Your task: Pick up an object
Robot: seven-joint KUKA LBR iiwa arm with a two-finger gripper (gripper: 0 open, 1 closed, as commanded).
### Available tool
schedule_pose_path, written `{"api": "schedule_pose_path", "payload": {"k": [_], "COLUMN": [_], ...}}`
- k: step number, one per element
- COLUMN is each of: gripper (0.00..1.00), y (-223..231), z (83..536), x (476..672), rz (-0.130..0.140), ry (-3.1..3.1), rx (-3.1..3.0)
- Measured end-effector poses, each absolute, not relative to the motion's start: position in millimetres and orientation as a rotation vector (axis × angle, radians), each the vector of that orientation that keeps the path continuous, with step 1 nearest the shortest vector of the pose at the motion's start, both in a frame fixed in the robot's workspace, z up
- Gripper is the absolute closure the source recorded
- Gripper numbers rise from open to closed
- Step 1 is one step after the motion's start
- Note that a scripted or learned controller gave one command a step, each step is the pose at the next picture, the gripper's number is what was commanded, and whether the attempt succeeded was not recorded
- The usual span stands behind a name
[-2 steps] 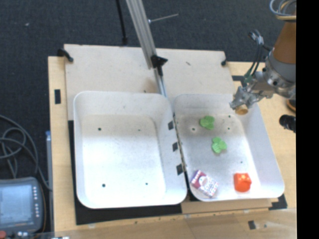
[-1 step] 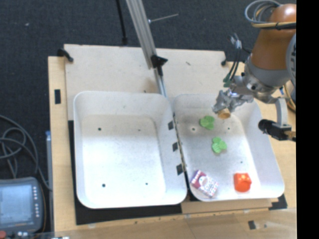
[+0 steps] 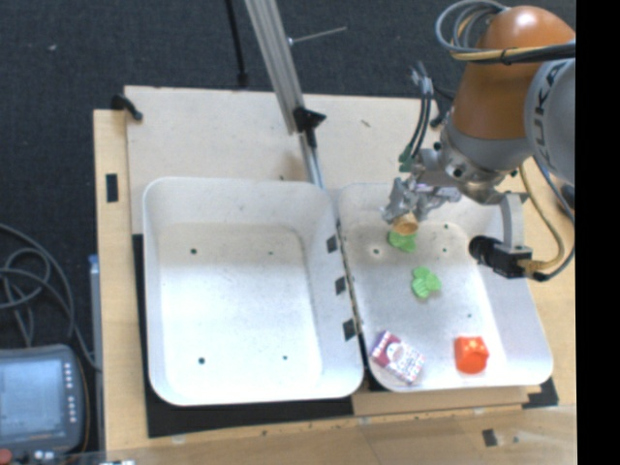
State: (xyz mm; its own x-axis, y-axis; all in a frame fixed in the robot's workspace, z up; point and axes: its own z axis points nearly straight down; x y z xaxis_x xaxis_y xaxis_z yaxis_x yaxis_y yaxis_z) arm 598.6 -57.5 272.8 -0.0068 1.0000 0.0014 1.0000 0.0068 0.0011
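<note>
Objects for the picking all lie in the right bin [image 3: 504, 356]: a small tan piece [image 3: 406, 226] at the gripper's tip, a green piece [image 3: 401, 242] touching it just below, a second green piece [image 3: 424, 282] nearer the bin's middle, a patterned red-and-white packet [image 3: 397, 356] by the near left corner, and an orange-red block [image 3: 471, 354] toward the near right. The gripper [image 3: 405, 213] is down in the far part of that bin, right over the tan piece, which looks to sit at or between its tips; whether it is truly clamped, or whether the pincer is open or closed, I cannot tell from this slant. Nothing appears lifted clear of the bin floor, so I judge the task at the grasp stage: the reach is made, the lift is left. The left bin [image 3: 165, 289] lies beside it, their rims touching along the middle, and an aluminium post [image 3: 276, 56] rises behind them from the bench [image 3: 194, 134].
</note>
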Motion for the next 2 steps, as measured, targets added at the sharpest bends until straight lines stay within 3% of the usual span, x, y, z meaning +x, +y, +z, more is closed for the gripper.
{"api": "schedule_pose_path", "payload": {"k": [2], "gripper": [1.00], "y": [52.3], "z": [260.1], "x": [596.6], "rz": [0.000], "ry": [-2.229], "rx": [-2.210]}}
